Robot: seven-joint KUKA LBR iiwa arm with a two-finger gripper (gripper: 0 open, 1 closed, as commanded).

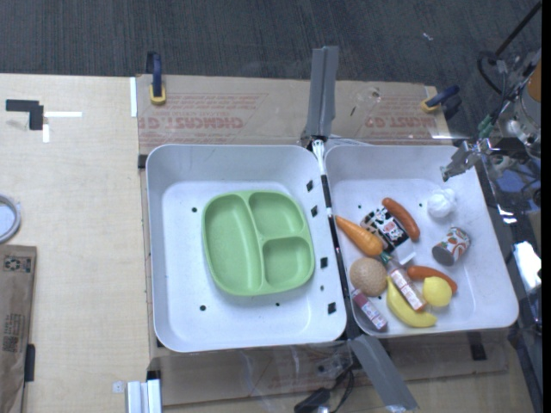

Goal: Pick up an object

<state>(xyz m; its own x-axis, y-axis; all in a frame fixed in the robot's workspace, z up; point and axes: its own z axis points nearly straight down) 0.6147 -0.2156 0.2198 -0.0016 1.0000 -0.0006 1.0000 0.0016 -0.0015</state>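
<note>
The right bin (482,231) holds a heap of toy food. There is an orange carrot (360,235), a red sausage (401,218), a black-and-white packet (385,224) and a white lump (441,202). Nearer the front lie a grey and red can (451,245), a tan ball (368,275), a banana (409,310), a lemon (437,292) and a red chili (424,273). My gripper (458,162) hangs over the bin's back right corner, above and right of the white lump, touching none of the items.
A green divided plate (258,242) lies in the left bin (172,231). A grey post (323,93) rises between the bins at the back. Clamps (156,80) (441,101) grip the cardboard behind. A tape roll (4,220) sits at far left.
</note>
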